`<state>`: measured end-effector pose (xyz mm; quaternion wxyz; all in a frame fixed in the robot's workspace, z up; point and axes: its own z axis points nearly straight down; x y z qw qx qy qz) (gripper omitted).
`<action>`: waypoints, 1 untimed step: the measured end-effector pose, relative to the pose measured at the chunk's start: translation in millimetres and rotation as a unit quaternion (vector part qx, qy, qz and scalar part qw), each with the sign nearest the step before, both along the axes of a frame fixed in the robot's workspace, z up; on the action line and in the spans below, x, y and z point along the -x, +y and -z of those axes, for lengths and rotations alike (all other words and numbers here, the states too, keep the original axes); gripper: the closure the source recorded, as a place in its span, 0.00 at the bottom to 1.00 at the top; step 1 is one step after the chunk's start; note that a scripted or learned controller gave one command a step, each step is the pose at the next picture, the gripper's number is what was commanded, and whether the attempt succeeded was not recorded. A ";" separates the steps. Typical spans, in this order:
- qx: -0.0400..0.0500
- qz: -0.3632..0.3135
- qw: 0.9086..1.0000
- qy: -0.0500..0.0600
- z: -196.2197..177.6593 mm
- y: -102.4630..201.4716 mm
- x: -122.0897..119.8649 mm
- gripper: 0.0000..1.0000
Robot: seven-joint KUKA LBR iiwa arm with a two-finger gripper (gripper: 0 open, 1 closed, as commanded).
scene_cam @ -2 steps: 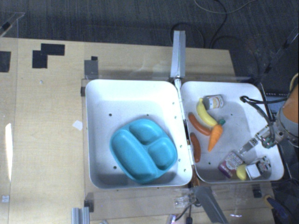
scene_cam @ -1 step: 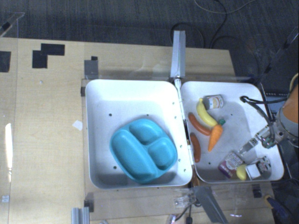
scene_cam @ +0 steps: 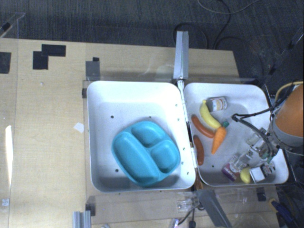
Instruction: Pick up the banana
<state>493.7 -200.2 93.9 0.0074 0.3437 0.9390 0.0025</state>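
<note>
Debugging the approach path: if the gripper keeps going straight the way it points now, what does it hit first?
The gripper points down and toward the bin's near corner. First in line look the purple object and small yellow item, not the banana. Depth is unclear.

Crowding the banana [scene_cam: 209,116]: a small jar [scene_cam: 217,103] pressing at 1 o'clock, carrot [scene_cam: 218,138] and sausage [scene_cam: 203,127] at 6; its 9 o'clock side is lying open.

A single fixed camera looked down from above the bench [scene_cam: 47,127] at a slant, far enough back to take in both white bins [scene_cam: 95,141] whole, with dark floor beyond the bench's far edge along the top.
</note>
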 end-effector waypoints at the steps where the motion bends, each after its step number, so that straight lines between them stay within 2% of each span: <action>1: 0.002 -0.141 0.990 0.003 -99.1 -4.7 -63.7 0.00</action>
